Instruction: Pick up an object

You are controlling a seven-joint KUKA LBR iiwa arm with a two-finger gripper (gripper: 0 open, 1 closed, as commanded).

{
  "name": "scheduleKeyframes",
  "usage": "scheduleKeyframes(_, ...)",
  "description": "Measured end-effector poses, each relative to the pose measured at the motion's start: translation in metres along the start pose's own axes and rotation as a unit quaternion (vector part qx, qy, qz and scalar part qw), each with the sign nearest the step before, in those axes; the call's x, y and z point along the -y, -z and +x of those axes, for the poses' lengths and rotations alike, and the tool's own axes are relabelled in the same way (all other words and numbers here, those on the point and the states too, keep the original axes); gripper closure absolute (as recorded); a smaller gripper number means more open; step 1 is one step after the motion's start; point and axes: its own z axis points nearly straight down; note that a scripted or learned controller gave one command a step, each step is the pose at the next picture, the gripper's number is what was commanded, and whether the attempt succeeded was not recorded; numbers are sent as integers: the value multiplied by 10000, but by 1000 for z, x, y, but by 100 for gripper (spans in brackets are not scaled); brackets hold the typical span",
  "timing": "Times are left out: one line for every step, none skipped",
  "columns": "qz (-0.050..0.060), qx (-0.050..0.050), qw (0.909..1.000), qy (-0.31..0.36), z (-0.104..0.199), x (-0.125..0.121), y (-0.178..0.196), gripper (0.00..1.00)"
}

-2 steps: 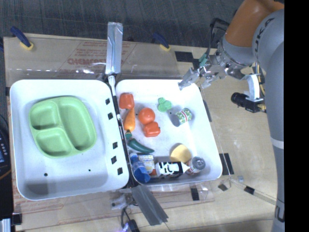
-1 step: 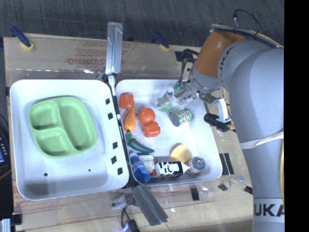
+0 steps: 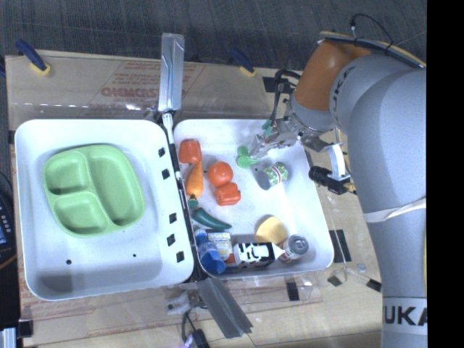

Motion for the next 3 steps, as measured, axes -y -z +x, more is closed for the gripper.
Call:
scheduleKeyframes(23,-11,9492,-3147,99,53,4,100)
scheduleKeyframes(23,-9,9492,-3147,98,53,5,0)
scheduleKeyframes(-9,1,9956,-933,145,65,82,0)
